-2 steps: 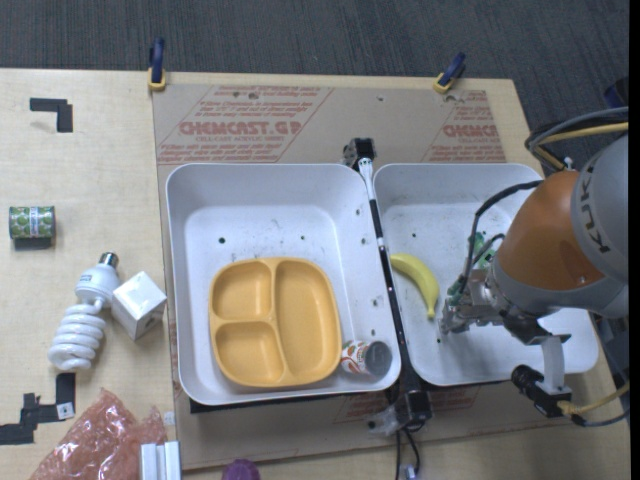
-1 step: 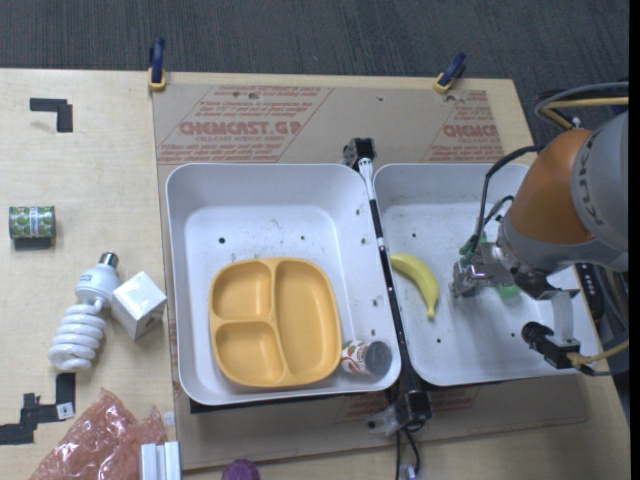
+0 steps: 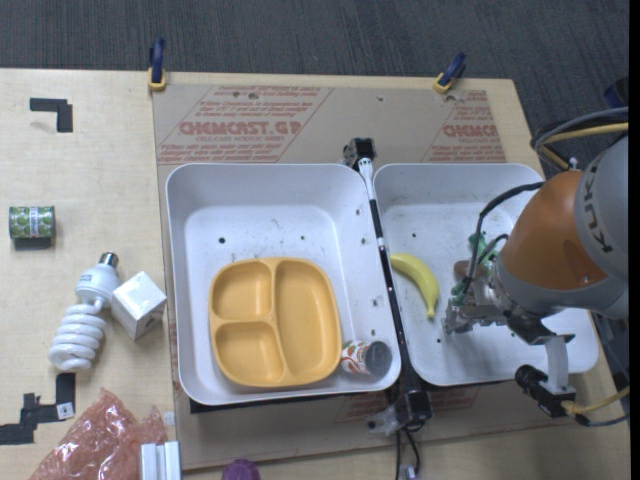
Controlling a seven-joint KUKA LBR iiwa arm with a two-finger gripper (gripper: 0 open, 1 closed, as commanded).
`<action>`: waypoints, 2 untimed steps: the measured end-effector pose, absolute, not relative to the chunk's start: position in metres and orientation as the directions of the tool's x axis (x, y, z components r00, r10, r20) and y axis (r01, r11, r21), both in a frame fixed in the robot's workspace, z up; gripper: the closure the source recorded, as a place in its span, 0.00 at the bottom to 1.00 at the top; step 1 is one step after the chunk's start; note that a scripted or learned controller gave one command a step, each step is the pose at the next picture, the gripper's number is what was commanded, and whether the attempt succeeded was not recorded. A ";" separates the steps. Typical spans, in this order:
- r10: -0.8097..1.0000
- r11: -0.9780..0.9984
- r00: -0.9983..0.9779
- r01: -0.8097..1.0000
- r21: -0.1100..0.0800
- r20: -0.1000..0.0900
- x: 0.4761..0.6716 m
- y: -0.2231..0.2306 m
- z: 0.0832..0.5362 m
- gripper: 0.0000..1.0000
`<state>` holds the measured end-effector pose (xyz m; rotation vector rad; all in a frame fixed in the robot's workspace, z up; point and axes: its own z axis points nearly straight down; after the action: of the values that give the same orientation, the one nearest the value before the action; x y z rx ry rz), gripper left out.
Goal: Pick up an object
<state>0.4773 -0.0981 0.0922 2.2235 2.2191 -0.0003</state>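
One banana (image 3: 420,278) | right bin (image 3: 430,193) | just left of jaws (image 3: 458,320)

I am seeing the gripper (image 3: 462,318) hanging low in the right bin (image 3: 440,193) just beside a banana (image 3: 420,279), while the left bin (image 3: 190,268) is holding a yellow divided plate (image 3: 274,321) and a small can (image 3: 366,358).
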 end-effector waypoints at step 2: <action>1.000 0.002 -0.002 1.000 0.001 -0.001 0.525 -0.032 0.192 1.00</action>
<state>0.5253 -0.0321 0.1923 2.2180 2.2229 0.0004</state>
